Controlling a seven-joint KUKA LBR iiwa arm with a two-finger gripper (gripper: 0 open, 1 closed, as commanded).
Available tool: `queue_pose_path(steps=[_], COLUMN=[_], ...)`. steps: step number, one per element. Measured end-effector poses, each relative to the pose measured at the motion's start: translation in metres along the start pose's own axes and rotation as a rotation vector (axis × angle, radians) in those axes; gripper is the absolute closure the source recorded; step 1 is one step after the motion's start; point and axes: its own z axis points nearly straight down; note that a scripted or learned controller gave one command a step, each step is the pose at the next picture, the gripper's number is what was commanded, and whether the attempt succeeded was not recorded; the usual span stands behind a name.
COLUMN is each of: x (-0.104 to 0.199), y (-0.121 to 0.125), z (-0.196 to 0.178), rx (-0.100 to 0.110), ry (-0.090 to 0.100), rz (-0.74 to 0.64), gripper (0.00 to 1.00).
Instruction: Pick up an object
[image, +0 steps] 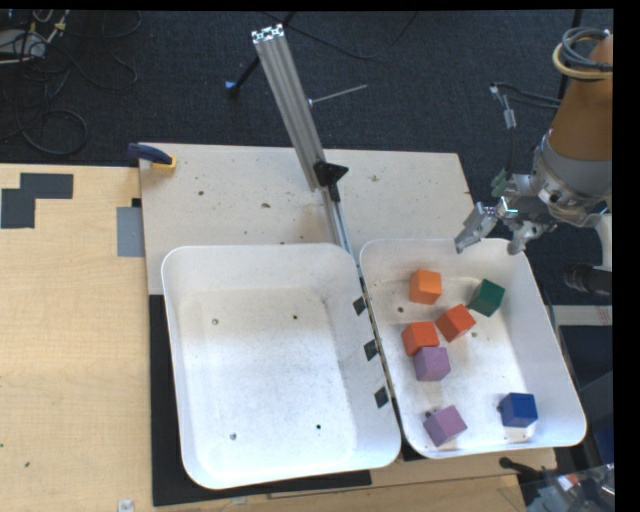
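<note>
The right bin (560, 385) holds several small blocks: three orange ones (425, 285) (456, 321) (419, 337), a green one (488, 297), two purple ones (432, 363) (444, 424) and a blue one (518, 409). My gripper (495, 236) hangs above the bin's far edge, up and to the right of the blocks. Its two fingers are spread apart with nothing between them. The nearest block, the green one, lies below it.
The left bin (190, 300) lies beside the right one, with black clips along the shared edge. A slanted aluminium bar (295, 105) rises behind the bins. A blue-and-yellow clamp (152, 155) sits at the bench's far left corner.
</note>
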Motion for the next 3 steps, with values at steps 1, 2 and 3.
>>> queue_pose_path(steps=[1,2,3], x=[0.0,0.001,0.003], y=[0.001,-0.005,-0.011], z=[-0.003,0.061,0.107], rx=[-0.005,0.002,0.001], ry=[-0.001,0.0,0.0], rz=[-0.002,0.001,0.002], gripper=[0.0,0.0,0.0])
